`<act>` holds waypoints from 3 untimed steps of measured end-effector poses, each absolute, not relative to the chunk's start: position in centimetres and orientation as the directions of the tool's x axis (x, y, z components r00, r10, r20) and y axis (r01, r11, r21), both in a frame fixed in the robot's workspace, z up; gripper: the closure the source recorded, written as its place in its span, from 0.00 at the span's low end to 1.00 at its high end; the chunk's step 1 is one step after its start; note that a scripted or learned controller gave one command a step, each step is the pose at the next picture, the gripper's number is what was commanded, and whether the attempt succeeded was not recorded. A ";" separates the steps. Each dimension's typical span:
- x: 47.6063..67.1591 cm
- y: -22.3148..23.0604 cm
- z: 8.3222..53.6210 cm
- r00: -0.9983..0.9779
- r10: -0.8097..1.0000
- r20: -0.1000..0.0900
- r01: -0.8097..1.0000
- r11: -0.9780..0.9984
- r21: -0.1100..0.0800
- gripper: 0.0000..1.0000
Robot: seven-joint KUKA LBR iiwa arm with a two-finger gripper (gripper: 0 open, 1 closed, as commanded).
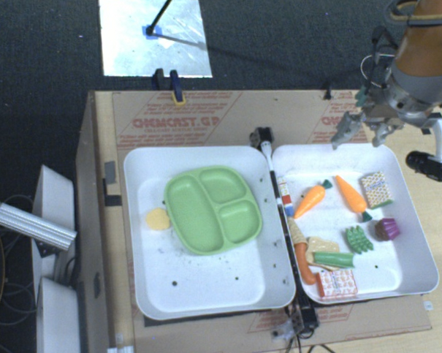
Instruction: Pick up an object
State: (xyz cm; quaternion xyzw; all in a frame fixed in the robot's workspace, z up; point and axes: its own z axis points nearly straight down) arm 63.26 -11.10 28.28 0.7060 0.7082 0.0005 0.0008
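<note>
Left bin (149, 285): held a green divided plate (213, 210), a yellow disc (158, 219) at its left edge. Right bin (422, 262): toy carrots (310, 200) (350, 193), broccoli (358, 239), purple piece (386, 228), patterned blocks (376, 189). Gripper (359, 131) hovered above that bin's far edge, fingers spread apart, gripping nothing. Judged as approach stage; next, descent toward a carrot, lying nearer than the fingers.

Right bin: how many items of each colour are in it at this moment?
Orange: 3, two carrots and a piece by the divider
Green: 2
Purple: 1
Tan: 1
Patterned boxes: 2
Total: 9
</note>
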 end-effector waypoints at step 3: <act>67.0 -19.6 9.7 -0.004 1.000 -0.002 1.000 0.004 0.007 1.00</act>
